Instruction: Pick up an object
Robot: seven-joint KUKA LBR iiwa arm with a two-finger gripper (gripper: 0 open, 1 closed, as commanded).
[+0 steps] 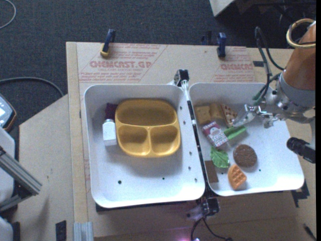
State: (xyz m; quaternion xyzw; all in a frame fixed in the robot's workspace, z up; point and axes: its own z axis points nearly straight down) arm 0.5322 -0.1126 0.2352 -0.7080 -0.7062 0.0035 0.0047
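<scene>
Metal tool (249,113) over the right bin (281,179) (grip state unclear), above green stick (234,132).

This is a robotics lab or test cell, not a home kitchen. The two white bins (95,134) sit on a sheet of board (150,59) still wearing its printed protective paper, fixed at its far edge by two clamps (107,42). Around the board lies dark carpet (50,19), with loose cables (30,82) trailing to the board's left. Left of the board stands a piece of aluminium framing (17,172). The food in the bin right of the yellow divided tray (148,127) is toy food: a plastic waffle (237,176) and a burger patty (245,155).
</scene>
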